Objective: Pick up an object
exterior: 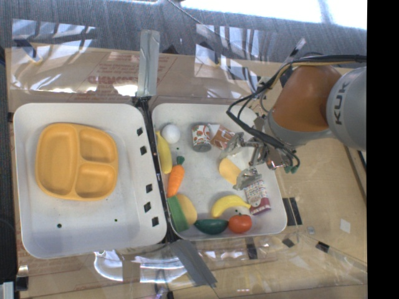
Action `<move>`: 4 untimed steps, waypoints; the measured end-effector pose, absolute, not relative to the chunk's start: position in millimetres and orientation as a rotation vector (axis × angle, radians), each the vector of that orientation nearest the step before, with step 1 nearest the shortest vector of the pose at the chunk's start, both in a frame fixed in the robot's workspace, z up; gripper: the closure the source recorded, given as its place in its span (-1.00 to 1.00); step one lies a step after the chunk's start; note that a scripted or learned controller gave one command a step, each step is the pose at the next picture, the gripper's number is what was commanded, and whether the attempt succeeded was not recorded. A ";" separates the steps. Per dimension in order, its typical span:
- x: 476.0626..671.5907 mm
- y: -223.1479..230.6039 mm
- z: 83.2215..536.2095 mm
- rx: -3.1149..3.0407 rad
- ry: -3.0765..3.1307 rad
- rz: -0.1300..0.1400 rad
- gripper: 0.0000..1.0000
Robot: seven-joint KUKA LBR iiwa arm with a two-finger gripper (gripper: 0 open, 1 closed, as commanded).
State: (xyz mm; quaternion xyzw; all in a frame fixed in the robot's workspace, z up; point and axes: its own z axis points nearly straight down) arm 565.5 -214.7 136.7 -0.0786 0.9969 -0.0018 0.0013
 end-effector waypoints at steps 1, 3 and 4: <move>568.4 -208.4 92.5 -0.432 3.111 0.000 -1.00; 598.9 -203.2 135.6 -1.213 2.894 -0.005 -1.00; 604.6 -196.6 95.1 -1.387 2.812 -0.006 -1.00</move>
